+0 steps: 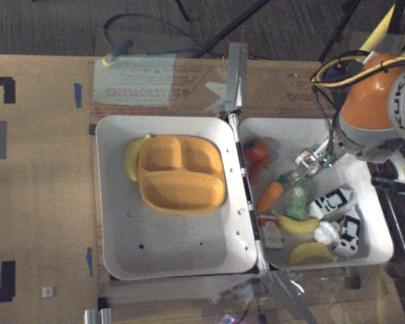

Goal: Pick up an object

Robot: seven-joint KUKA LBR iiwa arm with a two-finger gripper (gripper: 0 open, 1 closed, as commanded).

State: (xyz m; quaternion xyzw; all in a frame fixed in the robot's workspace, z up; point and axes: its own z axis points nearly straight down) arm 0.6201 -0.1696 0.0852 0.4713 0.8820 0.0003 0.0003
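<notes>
My gripper (313, 162) hangs over the upper middle of the right bin (382, 229), at the end of the grey arm with its orange band (370, 110). Just below and left of it lie a carrot (270, 196) and a small green bottle (297, 202). A red toy fruit (255, 151) sits at the bin's upper left. Two yellow bananas (298, 225) (310, 252) lie near the front. Black-and-white cartons (332, 202) (349, 233) rest at the right. Nothing can be seen held in the gripper.
The left bin (169, 245) holds an orange divided plate (182, 174) with a yellow banana (131, 159) poking out at its left edge. A metal divider (237, 147) runs between the bins. Cables and tripod legs lie beyond the bench.
</notes>
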